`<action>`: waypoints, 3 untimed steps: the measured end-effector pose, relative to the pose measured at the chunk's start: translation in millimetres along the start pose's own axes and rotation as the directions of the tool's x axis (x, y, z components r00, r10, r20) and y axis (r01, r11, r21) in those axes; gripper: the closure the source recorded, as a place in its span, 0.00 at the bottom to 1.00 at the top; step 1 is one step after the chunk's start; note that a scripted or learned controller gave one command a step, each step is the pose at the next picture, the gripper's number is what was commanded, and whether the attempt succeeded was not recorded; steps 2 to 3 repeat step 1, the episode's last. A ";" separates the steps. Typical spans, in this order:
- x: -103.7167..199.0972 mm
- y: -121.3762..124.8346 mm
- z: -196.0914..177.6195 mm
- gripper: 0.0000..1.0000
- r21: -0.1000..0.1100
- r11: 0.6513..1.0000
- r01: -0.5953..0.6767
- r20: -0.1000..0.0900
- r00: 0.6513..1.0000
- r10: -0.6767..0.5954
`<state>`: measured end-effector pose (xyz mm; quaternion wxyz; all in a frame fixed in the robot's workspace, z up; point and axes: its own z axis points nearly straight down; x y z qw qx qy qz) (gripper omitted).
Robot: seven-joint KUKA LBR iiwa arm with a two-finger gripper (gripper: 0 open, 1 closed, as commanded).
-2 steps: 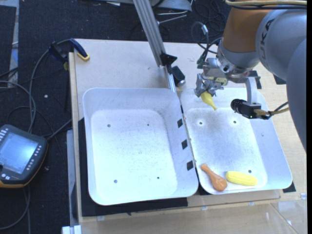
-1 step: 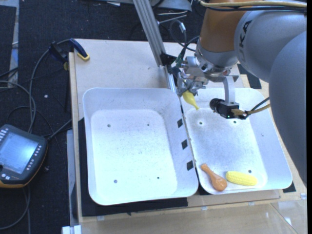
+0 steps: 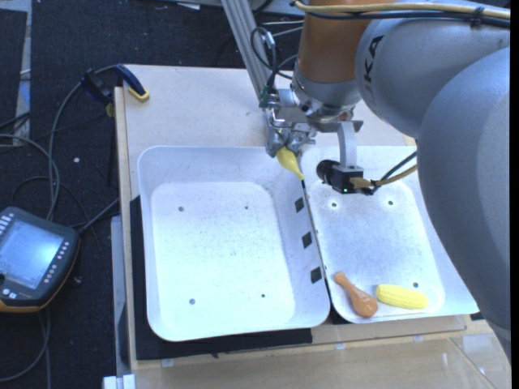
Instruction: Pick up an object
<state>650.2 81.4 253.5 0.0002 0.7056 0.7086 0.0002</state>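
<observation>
Hand grips a yellow banana, raised over the bins' shared rim at twelve o'clock; corn lies in right bin.

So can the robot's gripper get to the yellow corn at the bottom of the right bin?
Probably yes. The corn lies uncovered, with only the orange drumstick beside it, but the gripper already has a yellow thing in it.

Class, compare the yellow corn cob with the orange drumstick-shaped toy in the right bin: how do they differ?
The corn cob is yellow; the drumstick toy is orange-tan. The cob is an even, stubby cylinder; the toy tapers from a bulb to a thin handle. The cob lies nearly level; the toy lies diagonally. Both rest in the right bin, at its near end.
</observation>
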 end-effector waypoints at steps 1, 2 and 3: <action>-2.5 0.0 0.2 0.00 0.001 1.000 -0.004 0.000 1.000 0.004; -2.5 0.0 0.2 0.00 0.001 1.000 -0.004 0.000 1.000 0.004; -2.5 0.0 0.2 0.00 0.001 1.000 -0.004 0.000 1.000 0.004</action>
